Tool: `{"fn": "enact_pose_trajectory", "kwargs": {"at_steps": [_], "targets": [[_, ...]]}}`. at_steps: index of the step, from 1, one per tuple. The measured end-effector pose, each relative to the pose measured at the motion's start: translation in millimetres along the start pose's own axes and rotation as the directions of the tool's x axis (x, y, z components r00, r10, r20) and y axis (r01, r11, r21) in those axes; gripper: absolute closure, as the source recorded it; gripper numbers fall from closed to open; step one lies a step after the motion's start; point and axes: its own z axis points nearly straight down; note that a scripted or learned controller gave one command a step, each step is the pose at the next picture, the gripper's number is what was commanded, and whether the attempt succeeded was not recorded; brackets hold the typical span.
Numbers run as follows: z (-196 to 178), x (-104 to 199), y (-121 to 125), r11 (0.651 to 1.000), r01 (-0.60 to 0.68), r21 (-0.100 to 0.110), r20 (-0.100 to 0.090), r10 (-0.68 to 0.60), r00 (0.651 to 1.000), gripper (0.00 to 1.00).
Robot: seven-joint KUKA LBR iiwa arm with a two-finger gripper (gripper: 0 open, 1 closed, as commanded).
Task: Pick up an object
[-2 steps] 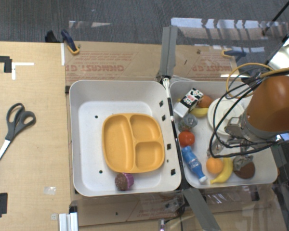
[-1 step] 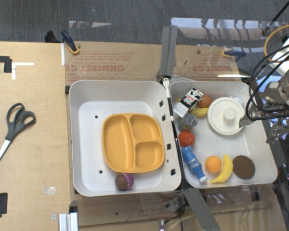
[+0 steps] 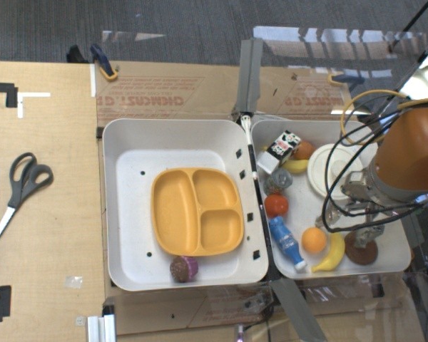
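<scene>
Nearest, a purple ball (image 3: 185,268); under my gripper (image 3: 364,235), grip state unclear, the banana (image 3: 331,254) looks light, soft, curved, best pinched across its middle

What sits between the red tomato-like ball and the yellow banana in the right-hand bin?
In the camera view, a small orange fruit lies between the red ball and the yellow banana, right against the banana; a blue bottle lies just left of it.
</scene>
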Motion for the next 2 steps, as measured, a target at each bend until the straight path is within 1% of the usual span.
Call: {"fn": "enact_pose_trajectory", "kwargs": {"at_steps": [1, 2], "targets": [[-179.3, -68.0, -63.2, 0.982, -0.189, 0.002, 0.001, 0.189, 0.982, 0.0], [-52.8, -123.3, -87.7, 0.941, -0.339, 0.019, 0.016, 0.339, 0.941, 0.0]]}}
